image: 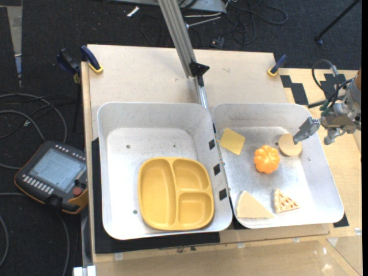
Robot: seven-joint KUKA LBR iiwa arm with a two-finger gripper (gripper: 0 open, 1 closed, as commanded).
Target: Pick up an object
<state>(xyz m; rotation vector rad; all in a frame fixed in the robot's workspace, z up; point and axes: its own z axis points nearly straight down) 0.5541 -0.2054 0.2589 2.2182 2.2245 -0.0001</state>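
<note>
Your gripper (317, 132) enters at 3 o'clock, its 2 fingers apart, one finger (305, 130) poised just above the beige disc (290, 145) at the right bin's (319, 171) upper right; nothing sits between the fingers. At 7 o'clock from the disc, you see the orange pumpkin (267, 158); the yellow square (232, 141) lies at 10 o'clock from the pumpkin. The cream wedge (252, 206) and waffle piece (284, 201) rest along the near rim. The left bin (115, 148) holds a yellow divided tray (175, 193) with 3 compartments.
</note>
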